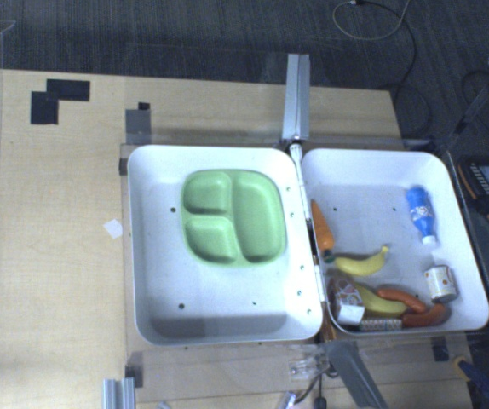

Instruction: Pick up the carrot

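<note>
There's the carrot (320,227), orange and slim, lying in the right bin (372,162) hard against its left wall, narrow tip pointing to the far side and thick end toward the near side; just below that thick end a yellow banana (364,264) curves across the floor, very near the carrot, though I can't say for sure they touch; nearer still, in the bin's front corner, it's a crowd: a second banana (379,304) lying flat, a small dark packet (345,300) with a white label at its left, a long red-orange piece (400,296) draped over the banana, and a reddish-brown one (425,315) against the front wall, too blurred to name; to the right of that heap a small metal can (440,284) lies tipped on its side; further back, well apart from the carrot, a blue bottle (420,211) with a white cap lies near the right wall; across the divider, the left bin (146,254) carries a green plate (232,216) with three compartments, sitting toward the far side; whether the gripper is wide or narrow, I cannot tell; both bins rest on the pale wooden bench (48,254).
</note>
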`<state>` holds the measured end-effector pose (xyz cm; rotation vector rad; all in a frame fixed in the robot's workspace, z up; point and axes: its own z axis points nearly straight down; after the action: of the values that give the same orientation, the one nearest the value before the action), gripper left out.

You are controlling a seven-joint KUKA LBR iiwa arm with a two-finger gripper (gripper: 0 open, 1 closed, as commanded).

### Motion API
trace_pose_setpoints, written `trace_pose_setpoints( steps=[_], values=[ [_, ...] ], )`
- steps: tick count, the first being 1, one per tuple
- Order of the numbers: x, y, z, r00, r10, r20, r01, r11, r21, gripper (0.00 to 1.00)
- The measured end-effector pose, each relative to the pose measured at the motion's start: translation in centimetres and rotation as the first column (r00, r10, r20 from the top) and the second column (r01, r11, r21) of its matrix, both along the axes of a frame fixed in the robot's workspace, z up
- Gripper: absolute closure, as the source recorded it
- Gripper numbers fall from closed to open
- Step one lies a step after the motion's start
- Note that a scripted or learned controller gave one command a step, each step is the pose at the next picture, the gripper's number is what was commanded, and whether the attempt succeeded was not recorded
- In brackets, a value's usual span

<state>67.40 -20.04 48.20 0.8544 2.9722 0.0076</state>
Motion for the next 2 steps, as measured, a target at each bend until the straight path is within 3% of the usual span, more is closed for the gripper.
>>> trace_pose_setpoints(
  steps=[1, 2],
  values=[
    [-1.6, -0.4, -4.4, 0.843, 0.536, -0.040, -0.537, 0.844, 0.002, 1.00],
    [-0.4, -0.3, -4.9, 0.567, 0.823, -0.041, -0.823, 0.568, -0.003, 1.00]
  ],
)
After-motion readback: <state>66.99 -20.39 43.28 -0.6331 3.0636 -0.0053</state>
